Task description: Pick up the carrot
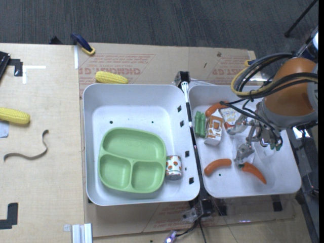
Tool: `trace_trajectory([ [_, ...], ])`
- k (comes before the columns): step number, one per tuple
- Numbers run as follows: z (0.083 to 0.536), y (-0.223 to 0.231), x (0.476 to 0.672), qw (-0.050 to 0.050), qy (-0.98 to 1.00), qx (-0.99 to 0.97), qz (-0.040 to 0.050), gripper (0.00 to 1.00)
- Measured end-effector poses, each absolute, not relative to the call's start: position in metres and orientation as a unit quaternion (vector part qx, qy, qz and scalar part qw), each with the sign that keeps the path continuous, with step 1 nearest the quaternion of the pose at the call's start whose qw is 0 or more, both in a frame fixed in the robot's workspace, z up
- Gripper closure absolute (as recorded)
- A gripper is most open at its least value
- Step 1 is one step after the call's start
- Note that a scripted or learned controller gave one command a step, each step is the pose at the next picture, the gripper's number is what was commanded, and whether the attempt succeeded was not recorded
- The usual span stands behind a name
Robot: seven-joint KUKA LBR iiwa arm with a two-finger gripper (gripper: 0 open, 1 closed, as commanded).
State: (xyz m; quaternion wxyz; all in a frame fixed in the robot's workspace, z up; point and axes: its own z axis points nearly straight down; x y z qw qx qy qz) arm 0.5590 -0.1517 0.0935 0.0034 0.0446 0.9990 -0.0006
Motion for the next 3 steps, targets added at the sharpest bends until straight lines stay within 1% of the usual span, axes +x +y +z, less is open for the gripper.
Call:
trace_trajectory([
  [1,0.092,-0.106,0.478,0.0,1.0,-0.012,-0.0001,0.0],
  [2,0.101,-0.106,0.48,0.002,1.0,-0.013,-0.0011,1.0],
  [3,0.092,-0.153,0.498,0.002,1.0,-0.011,-0.0007,1.0],
])
